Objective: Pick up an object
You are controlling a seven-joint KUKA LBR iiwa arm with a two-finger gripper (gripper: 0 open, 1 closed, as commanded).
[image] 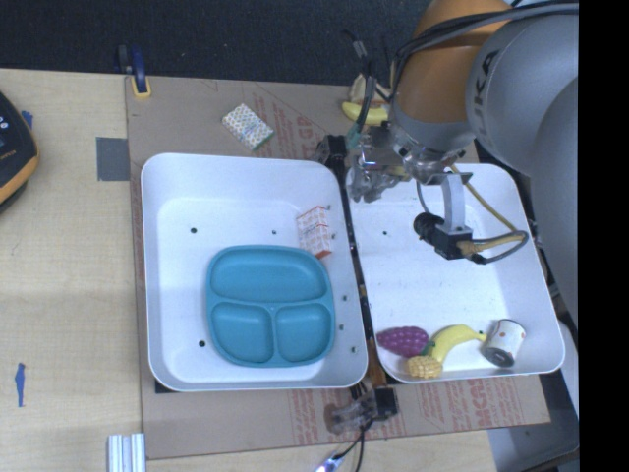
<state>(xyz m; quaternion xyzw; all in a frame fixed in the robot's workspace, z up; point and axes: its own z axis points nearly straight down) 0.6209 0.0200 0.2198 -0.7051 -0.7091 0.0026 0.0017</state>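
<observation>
Arm: the grey arm [521,77] with its orange band [447,57] reaches in from the right and hangs over the far end of the right bin.
Gripper: the gripper [378,180] sits low over the far left corner of the right bin [521,264], close to the wall between the bins; whether it is wide, narrow or holding something cannot be told.
Right bin contents: a purple bunch of grapes [402,340], a yellow corn piece [425,367], a yellow banana [454,340] and a small white cup [503,342] lie together along the near edge, well apart from the gripper.
Left bin: the left bin [172,264] holds a blue divided tray [269,305] near its middle and a small red-and-white packet [315,230] leaning by its right wall.
Bench: a patterned square packet [247,125] lies on the cardboard beyond the left bin.
</observation>
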